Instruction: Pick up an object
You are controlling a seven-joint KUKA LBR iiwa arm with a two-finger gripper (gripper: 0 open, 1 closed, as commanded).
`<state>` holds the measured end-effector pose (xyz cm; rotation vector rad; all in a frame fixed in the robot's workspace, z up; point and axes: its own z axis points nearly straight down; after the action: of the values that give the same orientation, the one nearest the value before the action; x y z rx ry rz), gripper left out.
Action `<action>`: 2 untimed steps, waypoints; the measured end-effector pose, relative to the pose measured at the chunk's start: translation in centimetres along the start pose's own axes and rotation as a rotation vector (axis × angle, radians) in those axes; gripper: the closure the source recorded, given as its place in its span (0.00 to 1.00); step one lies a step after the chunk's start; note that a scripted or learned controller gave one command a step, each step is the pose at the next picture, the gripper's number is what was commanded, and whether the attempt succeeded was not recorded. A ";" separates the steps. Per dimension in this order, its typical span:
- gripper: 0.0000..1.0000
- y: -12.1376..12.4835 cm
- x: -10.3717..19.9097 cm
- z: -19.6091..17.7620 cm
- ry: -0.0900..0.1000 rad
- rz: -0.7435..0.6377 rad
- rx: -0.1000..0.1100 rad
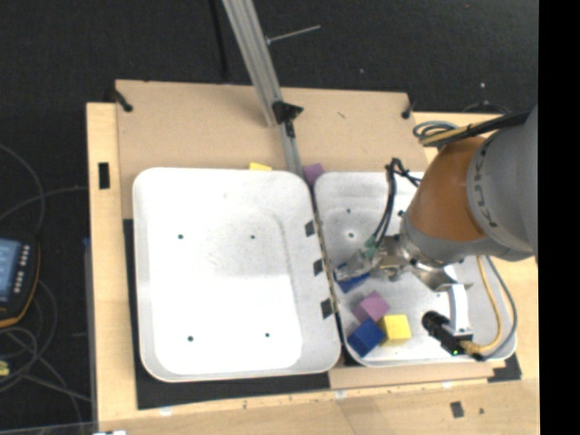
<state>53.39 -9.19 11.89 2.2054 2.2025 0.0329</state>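
My gripper hangs low over the left side of the right bin, close to the wall between the two bins. A blue object lies just under and in front of it, partly covered by it. Whether the gripper touches it cannot be made out. Nearer the front of the same bin lie a purple block, a yellow block and a dark blue block, close together. The grey arm with its orange band covers the right half of that bin.
The left bin stands beside the right one. A small yellow piece and a purple piece sit behind the bins' back rims. A metal pole slants up from the back. Cables trail by the arm's wrist.
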 end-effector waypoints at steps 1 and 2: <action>0.00 1.1 0.2 0.3 -0.002 0.001 -0.007; 0.00 1.1 0.2 0.3 -0.001 0.004 -0.005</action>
<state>54.54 -9.03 11.65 2.2067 2.1957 0.0375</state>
